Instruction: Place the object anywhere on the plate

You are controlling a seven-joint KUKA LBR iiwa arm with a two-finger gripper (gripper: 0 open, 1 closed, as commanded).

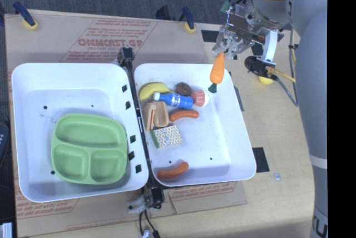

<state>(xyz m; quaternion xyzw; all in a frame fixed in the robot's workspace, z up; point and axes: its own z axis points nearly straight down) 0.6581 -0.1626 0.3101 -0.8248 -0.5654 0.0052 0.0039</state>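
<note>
Carrot (pixel 217 70) hangs upright, pinched at its top by the claw (pixel 223 52), above the far right corner of the right bin (pixel 233 137). In the left bin (pixel 28 120) a green plate (pixel 89 148) lies near the front edge. The right bin holds a banana (pixel 153 89), a bottle (pixel 175 99) and sausages (pixel 183 115).

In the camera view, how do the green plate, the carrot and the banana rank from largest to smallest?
1. Green plate, clearly largest.
2. Banana and carrot: look similar; the carrot hangs higher from the gripper, nearer the camera, so unranked.
</note>
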